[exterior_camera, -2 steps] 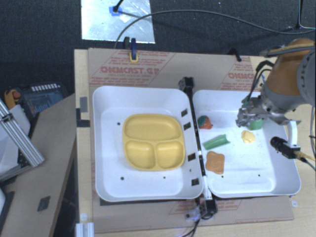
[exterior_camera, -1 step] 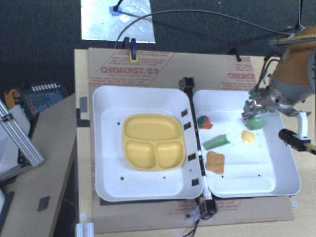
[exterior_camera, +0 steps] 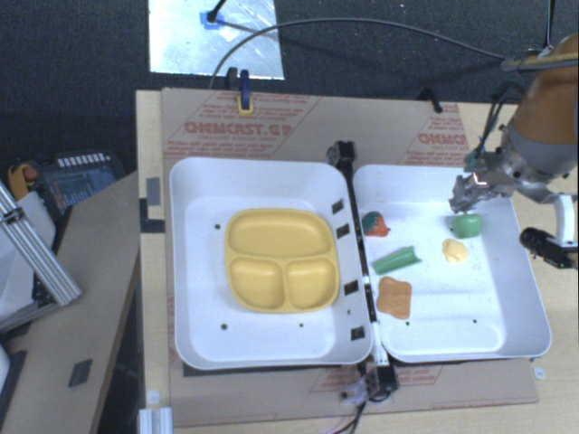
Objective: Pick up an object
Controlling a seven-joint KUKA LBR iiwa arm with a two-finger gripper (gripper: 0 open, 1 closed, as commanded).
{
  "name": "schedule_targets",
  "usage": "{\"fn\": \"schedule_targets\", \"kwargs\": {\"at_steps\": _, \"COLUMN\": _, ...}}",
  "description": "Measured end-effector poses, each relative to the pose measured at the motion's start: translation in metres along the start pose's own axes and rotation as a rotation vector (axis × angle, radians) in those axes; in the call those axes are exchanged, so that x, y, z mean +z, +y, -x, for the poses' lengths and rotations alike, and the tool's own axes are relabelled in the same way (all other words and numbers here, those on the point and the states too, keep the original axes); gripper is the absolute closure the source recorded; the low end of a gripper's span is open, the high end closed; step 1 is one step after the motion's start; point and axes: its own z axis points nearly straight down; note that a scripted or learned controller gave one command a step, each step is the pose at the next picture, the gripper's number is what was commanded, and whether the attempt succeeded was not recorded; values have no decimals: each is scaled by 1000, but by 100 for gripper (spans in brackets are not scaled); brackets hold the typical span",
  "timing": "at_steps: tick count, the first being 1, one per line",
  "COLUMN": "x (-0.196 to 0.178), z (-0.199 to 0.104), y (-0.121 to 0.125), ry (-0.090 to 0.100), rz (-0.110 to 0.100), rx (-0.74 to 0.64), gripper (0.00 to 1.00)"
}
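The right bin (exterior_camera: pixel 507 337) holds several small toy foods. A round light-green piece (exterior_camera: pixel 468 225) lies near the bin's far right side, and my gripper (exterior_camera: pixel 468 197) hangs directly above it, close to touching. A pale yellow piece (exterior_camera: pixel 455 250) sits just in front of that. Farther left lie a long green piece (exterior_camera: pixel 395 259), a red piece with a green top (exterior_camera: pixel 374 224) and an orange-brown piece (exterior_camera: pixel 394 297). The arm's grey wrist and orange band (exterior_camera: pixel 543 116) come in from the upper right.
The left bin (exterior_camera: pixel 194 269) carries a yellow three-compartment plate (exterior_camera: pixel 280 259). Black clips (exterior_camera: pixel 345 155) join the two bins along the middle divider. A cable (exterior_camera: pixel 389 30) arcs over the dark floor behind the bench.
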Motion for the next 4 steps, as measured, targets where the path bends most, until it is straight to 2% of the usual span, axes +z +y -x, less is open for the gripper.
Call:
{"fn": "schedule_targets", "kwargs": {"at_steps": 2, "x": 11, "z": -112, "y": -9, "ry": 4, "rz": -4, "rx": -7, "gripper": 100}}
{"fn": "schedule_targets", "kwargs": {"at_steps": 3, "x": 4, "z": -162, "y": -19, "ry": 3, "rz": -4, "rx": -6, "gripper": 100}}
{"fn": "schedule_targets", "kwargs": {"at_steps": 4, "x": -8, "z": -221, "y": -16, "ry": 3, "rz": -3, "rx": -7, "gripper": 100}}
